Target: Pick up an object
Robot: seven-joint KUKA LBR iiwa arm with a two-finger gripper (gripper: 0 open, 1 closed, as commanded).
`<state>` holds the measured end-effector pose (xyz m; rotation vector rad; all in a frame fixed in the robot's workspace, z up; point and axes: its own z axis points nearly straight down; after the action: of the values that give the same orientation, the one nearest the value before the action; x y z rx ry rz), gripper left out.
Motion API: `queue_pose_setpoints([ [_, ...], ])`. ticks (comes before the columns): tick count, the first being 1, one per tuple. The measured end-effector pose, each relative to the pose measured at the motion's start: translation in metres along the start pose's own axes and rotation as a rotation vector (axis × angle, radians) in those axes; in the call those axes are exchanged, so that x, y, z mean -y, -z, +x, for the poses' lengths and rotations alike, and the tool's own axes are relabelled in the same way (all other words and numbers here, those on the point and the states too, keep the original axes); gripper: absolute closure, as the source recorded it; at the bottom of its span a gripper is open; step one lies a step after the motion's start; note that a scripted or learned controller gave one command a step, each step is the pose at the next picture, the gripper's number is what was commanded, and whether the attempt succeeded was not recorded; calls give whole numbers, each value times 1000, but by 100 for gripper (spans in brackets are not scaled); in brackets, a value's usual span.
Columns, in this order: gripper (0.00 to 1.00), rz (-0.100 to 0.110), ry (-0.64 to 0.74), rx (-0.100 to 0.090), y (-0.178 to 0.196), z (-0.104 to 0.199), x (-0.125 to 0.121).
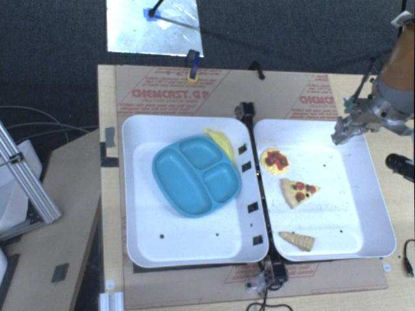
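Observation:
The right bin (363, 193) holds a small round pizza (275, 161), a pizza slice (298, 192) below it and a beige cone-shaped piece (298, 240) near the front edge. My gripper (342, 135) hangs over the right bin's far right corner, well away from all three pieces, with nothing visible in it. In the left bin (146, 238) lies a blue divided tray (196, 175) with a yellow banana (222, 142) tucked behind its far edge.
A black divider with clips (254, 173) runs between the two bins. A metal sheet (154, 17) lies on the dark floor behind the bench. Aluminium framing (26, 180) stands at the left. Most of the right bin's right half is bare white floor.

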<state>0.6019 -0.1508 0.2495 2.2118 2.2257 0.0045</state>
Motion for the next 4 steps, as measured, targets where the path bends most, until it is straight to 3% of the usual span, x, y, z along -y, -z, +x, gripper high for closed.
queue_pose_setpoints([
  [1, 100, 2, -1, -1, 23, 36, 7],
  [2, 100, 1, 4, -3, 37, 103, -13],
  [3, 100, -2, -6, 0, 36, 60, -65],
  [4, 100, 2, 5, -3, 29, 155, -68],
])
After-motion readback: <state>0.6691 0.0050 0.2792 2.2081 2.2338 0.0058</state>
